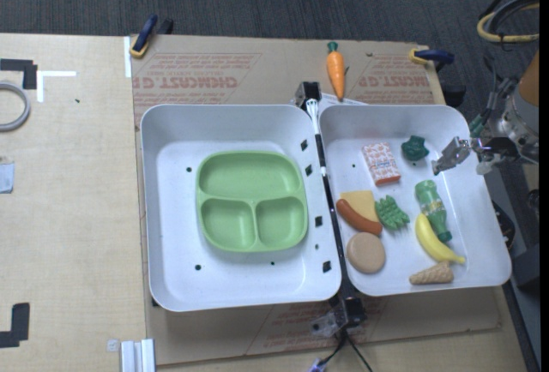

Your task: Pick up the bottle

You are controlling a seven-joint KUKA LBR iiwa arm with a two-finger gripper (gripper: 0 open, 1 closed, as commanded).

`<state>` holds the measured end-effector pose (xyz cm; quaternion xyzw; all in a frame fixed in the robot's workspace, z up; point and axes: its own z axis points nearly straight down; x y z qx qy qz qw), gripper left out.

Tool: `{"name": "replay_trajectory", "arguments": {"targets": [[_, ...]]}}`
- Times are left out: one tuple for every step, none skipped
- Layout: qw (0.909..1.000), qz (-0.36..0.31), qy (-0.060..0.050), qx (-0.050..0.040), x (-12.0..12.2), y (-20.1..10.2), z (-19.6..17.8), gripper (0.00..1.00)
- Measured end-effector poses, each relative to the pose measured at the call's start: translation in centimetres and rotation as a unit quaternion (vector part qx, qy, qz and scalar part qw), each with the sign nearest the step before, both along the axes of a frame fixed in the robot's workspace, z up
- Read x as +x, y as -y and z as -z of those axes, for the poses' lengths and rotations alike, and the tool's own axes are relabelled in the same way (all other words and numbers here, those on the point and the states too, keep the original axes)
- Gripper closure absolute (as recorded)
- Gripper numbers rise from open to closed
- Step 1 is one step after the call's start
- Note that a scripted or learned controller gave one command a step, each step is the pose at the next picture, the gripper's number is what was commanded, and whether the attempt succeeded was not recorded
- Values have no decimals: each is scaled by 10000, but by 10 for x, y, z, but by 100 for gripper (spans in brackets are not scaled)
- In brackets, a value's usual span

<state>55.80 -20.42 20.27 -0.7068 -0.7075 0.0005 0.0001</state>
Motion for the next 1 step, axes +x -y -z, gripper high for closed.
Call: {"name": "replay_trajectory", "arguments": {"targets": [[10000, -13, 4, -7, 0, 0, -10, 100]]}}
